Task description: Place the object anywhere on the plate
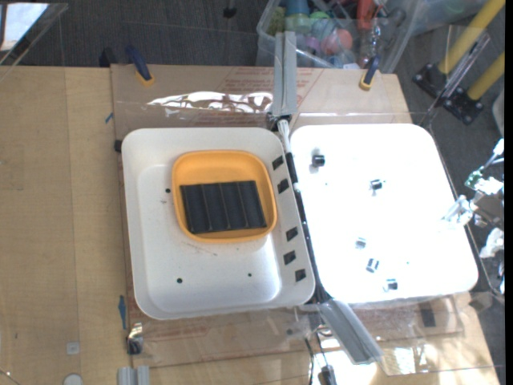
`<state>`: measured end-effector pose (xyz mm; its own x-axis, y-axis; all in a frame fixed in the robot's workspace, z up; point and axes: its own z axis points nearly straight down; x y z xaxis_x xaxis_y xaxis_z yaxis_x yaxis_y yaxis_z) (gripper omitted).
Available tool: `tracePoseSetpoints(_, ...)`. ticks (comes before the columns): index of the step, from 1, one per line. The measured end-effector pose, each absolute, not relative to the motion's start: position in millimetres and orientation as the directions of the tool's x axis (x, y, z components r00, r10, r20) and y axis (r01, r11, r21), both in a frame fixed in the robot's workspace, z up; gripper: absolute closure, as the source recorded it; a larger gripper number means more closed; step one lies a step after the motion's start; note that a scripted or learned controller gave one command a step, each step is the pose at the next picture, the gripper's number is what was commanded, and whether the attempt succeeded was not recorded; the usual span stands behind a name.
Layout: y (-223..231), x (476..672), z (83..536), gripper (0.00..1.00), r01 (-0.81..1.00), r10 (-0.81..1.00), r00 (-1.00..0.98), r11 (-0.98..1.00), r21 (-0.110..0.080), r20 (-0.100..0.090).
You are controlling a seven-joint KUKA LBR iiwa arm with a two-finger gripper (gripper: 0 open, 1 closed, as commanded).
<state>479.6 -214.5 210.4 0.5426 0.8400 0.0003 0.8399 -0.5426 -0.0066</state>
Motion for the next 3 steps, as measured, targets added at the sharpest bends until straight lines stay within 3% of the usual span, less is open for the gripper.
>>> tracePoseSetpoints(3, -214.5, 479.6, 210.4, 0.0, 0.84, 0.84, 0.543, -0.543, -0.007, 0.0)
